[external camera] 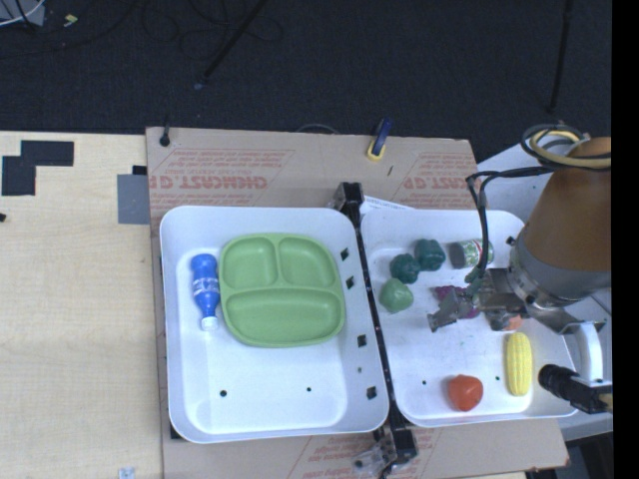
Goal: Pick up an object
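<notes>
The right white bin (439,407) holds the candidates for picking: three dark green toy vegetables (415,265) clustered at its far left, a yellow corn cob (517,363) lying lengthwise to their near right, and a red tomato (464,392) just left of the corn, close to the bin's near wall. The gripper (451,309) hangs low over the bin floor between the green cluster and the corn, just right of the nearest green piece. No object shows between the jaws, and whether they are spread or pressed together cannot be told. This looks like the approach step; next it must settle on one object and close. The left white bin (190,387) carries a green divided plate (281,289) and, touching its left edge, a blue bottle (205,287).
</notes>
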Motion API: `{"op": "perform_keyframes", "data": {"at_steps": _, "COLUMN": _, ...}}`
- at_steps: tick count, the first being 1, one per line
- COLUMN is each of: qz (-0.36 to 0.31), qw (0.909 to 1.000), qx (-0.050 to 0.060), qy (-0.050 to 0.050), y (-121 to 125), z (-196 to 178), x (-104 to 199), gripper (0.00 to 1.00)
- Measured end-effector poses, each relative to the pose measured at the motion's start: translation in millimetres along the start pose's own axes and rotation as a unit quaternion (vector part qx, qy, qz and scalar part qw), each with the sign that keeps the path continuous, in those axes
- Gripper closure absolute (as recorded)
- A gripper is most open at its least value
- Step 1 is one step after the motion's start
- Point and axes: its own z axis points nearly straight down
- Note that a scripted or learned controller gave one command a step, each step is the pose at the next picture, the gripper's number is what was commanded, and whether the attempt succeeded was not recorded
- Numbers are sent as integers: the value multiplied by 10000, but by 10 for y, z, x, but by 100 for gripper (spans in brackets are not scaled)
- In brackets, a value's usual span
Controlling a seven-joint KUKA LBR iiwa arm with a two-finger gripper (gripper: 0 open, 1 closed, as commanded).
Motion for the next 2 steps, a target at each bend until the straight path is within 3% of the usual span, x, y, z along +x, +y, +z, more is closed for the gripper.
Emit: {"op": "perform_keyframes", "data": {"at_steps": 2, "qz": 4, "qw": 10000, "qx": 11, "qy": 5, "y": -184, "z": 1004, "x": 4, "gripper": 0}}
